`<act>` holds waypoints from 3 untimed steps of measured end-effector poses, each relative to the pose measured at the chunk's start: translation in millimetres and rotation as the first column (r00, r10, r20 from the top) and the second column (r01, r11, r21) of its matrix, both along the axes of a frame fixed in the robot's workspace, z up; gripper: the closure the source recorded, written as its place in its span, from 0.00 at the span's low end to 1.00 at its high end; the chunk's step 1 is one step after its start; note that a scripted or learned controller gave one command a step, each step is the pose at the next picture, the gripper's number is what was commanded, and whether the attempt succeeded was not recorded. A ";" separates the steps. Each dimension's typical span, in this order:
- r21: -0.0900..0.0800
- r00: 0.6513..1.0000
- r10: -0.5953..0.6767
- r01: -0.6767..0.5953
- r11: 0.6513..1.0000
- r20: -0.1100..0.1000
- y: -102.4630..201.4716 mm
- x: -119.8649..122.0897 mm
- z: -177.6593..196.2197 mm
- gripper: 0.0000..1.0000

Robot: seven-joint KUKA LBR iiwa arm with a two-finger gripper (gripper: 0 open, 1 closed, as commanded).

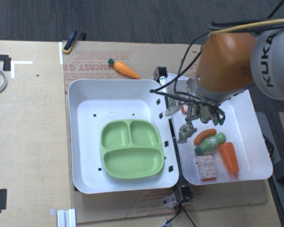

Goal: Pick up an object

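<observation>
Gripper hangs over the right bin's left side, its state unclear to me; approach step, so next I'd lower onto the green bottle.

Robot lab / test cell, not a home. Industrial KUKA arm with loose cabling over a plywood bench. Two shallow white bins sit on flattened cardboard. Black tape markers on the bench at left. Contents are props: green divided plate, toy carrots, other plastic play food. Grey carpet floor on the far side.
</observation>
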State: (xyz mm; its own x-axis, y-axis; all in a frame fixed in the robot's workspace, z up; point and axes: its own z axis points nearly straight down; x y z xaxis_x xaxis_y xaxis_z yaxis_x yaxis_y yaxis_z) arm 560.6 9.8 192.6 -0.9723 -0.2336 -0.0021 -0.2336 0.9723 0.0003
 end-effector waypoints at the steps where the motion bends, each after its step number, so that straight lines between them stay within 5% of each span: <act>1: 0.000 0.996 0.092 -0.092 0.996 0.001 -50.1 -18.5 0.3 0.00; 2: 0.000 0.991 0.131 -0.131 0.991 0.001 -117.4 -30.1 -66.3 0.00; 3: 0.001 0.933 0.360 -0.360 0.933 0.000 -120.5 -13.3 -97.5 0.00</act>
State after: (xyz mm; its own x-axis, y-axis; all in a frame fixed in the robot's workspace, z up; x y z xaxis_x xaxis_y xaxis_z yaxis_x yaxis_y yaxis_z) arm 547.3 -110.7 95.1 -0.8232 -0.5677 -0.0027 -0.5677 0.8232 0.0009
